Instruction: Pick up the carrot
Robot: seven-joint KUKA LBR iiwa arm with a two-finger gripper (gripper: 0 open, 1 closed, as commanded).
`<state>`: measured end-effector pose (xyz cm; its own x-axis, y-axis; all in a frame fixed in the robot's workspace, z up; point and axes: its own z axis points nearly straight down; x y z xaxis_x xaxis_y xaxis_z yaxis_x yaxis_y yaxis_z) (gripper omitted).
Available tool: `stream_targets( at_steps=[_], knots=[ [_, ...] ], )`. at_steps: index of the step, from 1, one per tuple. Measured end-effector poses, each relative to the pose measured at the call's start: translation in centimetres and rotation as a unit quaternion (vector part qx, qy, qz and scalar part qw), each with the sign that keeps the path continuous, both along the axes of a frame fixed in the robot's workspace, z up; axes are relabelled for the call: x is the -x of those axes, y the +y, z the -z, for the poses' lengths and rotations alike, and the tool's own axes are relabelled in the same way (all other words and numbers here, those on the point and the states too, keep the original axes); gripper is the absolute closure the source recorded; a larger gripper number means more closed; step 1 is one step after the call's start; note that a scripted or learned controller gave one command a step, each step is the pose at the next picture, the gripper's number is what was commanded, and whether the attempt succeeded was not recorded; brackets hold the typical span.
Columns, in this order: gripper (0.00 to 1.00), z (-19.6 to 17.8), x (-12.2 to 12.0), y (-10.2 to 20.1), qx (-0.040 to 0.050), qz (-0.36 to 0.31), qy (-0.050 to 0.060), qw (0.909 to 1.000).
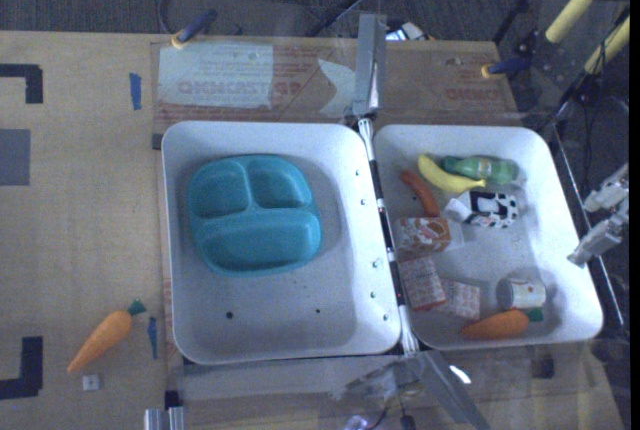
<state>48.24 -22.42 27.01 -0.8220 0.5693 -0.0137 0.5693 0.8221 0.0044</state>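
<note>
1. Nearest you, along the bottom of the view, runs the front edge of the tabletop; on it, outside the bins at the lower left, lies a carrot, orange with its green top pointing up and to the right.
2. You have a second carrot inside the right bin, lying along that bin's near wall with its green end toward the right; just above it stands a small can on its side.
3. Your left bin holds a teal divided plate, set toward the far half of the bin.
4. Look through the right bin for the rest; a yellow banana touches a green bottle near the far wall; a red-orange chilli lies just left of the banana; a black-and-white carton sits below the bottle; small printed boxes cluster by the divider between the bins.
5. Your pincer shows at the right edge, pale and blurred, beyond the right bin's outer wall and well apart from both carrots; you cannot tell whether it is wide or narrow.
</note>
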Motion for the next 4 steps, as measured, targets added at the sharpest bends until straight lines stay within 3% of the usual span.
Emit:
stream_targets(
  at_steps=[1,2,3,4],
  knots=[
    [0.00,-5.2,0.1,0.1,0.0010,-0.181,0.003,0.9834],
    [0.00,-8.6,0.1,0.1,0.0029,-0.332,0.003,0.9431],
    [0.00,-16.8,-8.8,0.2,0.0019,-0.331,0.004,0.9435],
    [0.00,-10.8,-5.1,2.0,0.0000,-0.196,0.005,0.9806]
  ],
)
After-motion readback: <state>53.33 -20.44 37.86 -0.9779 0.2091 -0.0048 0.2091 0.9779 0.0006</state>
